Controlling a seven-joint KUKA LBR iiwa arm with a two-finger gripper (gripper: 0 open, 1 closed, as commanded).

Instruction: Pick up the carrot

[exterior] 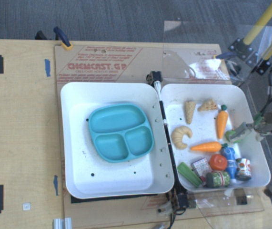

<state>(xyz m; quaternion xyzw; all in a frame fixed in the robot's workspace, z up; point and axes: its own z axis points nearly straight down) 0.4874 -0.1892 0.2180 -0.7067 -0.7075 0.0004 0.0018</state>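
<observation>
Two orange carrots with green tops lie in the right bin (255, 142). One carrot (221, 121) stands lengthwise near the bin's right wall, its top pointing to the far side. The other carrot (206, 147) lies crosswise in the middle of the bin, its leafy end to the right. My gripper (236, 133) reaches in over the bin's right wall, just right of both carrots and close to the crosswise carrot's leafy end. It looks blurred and grey-green, and nothing shows held in it.
The right bin also holds a croissant (182, 136), a waffle cone (189, 111), a pastry (207, 106), a tomato (217, 162), a blue bottle (229, 158), a can (243, 169), a green jar (217, 179) and a green vegetable (189, 174). A teal divided plate (120, 131) sits in the left bin (74, 109).
</observation>
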